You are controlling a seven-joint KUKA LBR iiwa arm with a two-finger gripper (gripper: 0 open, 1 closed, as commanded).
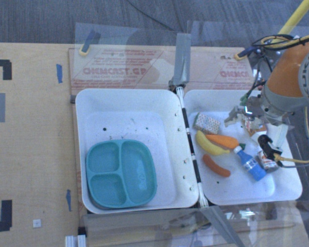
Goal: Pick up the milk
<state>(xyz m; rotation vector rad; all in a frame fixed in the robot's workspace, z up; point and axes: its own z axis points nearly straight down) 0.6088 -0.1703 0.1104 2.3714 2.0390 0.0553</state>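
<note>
In the camera view the claw is held over the right bin, presumably ready for a descent; how wide it is set cannot be told. The milk, judged to be the blue bottle, is laid slantwise just below the claw, ungripped. A carrot and a banana are found to the claw's lower left.

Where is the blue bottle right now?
In the camera view, the blue bottle lies in the right bin, toward its near right part, just right of the carrot and the sausage.
</note>
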